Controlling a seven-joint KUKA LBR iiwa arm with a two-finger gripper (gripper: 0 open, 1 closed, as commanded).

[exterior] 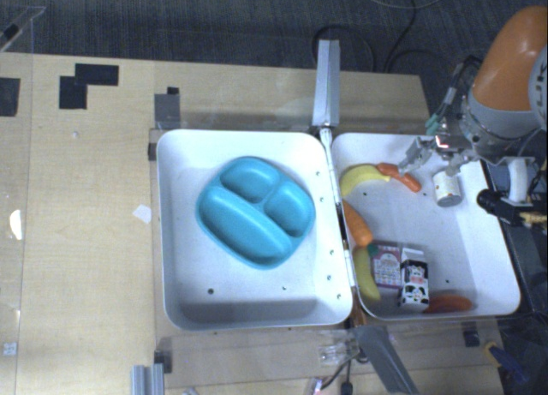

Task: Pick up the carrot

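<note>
Pale wooden tabletop point(86, 213) carrying two shallow white plastic bins side by side, divided by a grey metal rail. Left white bin point(184, 290): one turquoise three-compartment plastic plate point(255, 210), lying at its centre with bare floor on all four sides. Right white bin point(488, 265): a yellow plastic banana point(360, 178) near the far left corner; a small orange carrot point(401, 176) touching the banana's right end, near the far rim; a larger orange carrot-shaped piece point(357, 226) against the left wall; a yellow-green elongated item point(366, 275) along the same wall nearer the front; a small printed carton point(387, 266) and a black-and-white cow-pattern carton point(413, 283) side by side near the front centre; an orange-red elongated piece point(447, 303) against the front rim. The right half of this bin's floor is bare. Grey arm with orange band point(512, 59) enters over the far right corner; gripper point(425, 154) sits over the far rim, just right of the small carrot, and whether its jaws stand apart or together cannot be told. A white cylindrical part point(445, 188) hangs below the wrist.
</note>
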